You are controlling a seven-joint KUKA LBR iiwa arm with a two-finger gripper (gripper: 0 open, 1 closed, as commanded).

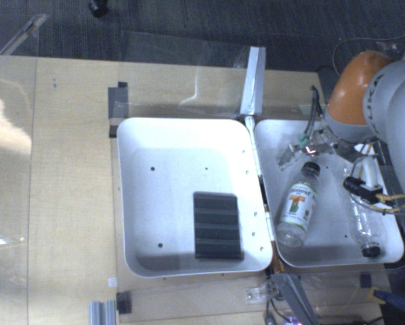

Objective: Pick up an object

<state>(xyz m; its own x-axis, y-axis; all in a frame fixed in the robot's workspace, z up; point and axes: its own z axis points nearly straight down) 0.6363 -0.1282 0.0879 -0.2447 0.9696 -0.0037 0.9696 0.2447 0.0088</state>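
Observation:
My gripper [299, 149] hangs low over the far part of the right bin [324, 252], reaching in from the right under the grey arm with its orange band. Just in front of it lies a clear bottle [297, 208] with a green and orange label, its black cap pointing toward the gripper. A second clear bottle [366, 225] lies along the right wall, black cap toward the near edge. A black ribbed block [217, 225] rests flat in the near half of the left bin [141, 181]. Nothing shows in the gripper's grasp.
A metal divider post [252, 80] rises at the far end between the two bins. The wooden bench [60, 202] stretches out to the left, under a clear panel with glare.

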